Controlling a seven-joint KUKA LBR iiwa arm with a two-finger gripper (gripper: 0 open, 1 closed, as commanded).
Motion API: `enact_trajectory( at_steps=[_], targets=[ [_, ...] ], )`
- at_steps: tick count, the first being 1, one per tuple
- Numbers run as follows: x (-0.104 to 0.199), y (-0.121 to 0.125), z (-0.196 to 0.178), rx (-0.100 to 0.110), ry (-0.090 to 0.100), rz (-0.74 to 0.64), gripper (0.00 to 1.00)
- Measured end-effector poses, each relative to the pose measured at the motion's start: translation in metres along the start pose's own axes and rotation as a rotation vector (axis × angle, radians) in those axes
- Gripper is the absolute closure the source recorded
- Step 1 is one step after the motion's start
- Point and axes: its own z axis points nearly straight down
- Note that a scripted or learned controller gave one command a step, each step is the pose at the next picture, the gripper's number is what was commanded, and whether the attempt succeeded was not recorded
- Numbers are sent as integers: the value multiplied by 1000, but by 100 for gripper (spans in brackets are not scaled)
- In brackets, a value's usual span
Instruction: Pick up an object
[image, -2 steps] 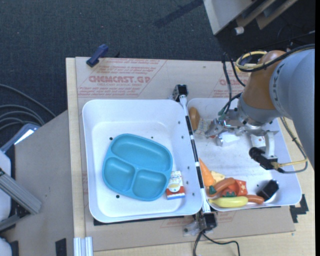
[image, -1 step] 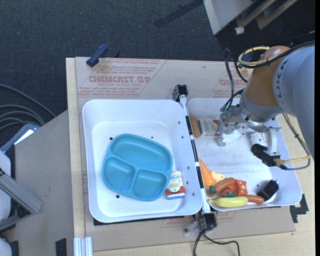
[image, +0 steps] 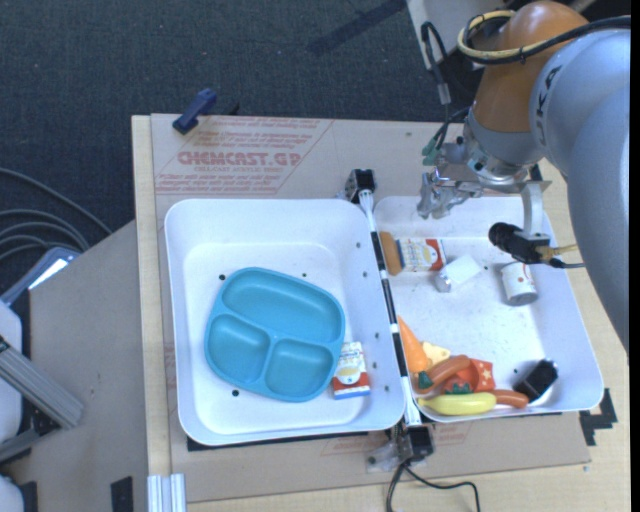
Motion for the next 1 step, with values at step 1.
enact_trajectory(
  at_steps=[1],
  targets=[
    [0,0,0,2,0,1,0]
  ],
)
